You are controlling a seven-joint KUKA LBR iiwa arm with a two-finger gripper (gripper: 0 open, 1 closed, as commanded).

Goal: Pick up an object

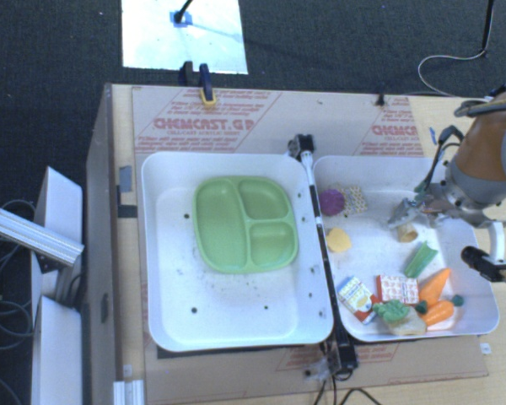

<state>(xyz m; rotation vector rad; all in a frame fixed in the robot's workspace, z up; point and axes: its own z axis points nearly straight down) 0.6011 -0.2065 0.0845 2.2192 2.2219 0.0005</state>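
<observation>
Reaching in over the right bin (481, 310), gripper (407, 218) hanging low with its fingers around a small tan piece (406, 233); too blurred to tell how tightly closed. Lying left of it: purple ball (331, 201), yellow piece (339, 240). Resting below: green block (421, 260), carrots (434, 287). Sitting farther left: green tray (244, 224).

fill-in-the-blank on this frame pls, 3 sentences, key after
1. The green divided plate lies in the ____ bin.
2. The purple ball sits in the same bin as the two ____ carrots.
3. The plate has ____ compartments.

Missing words: left; orange; three
</observation>
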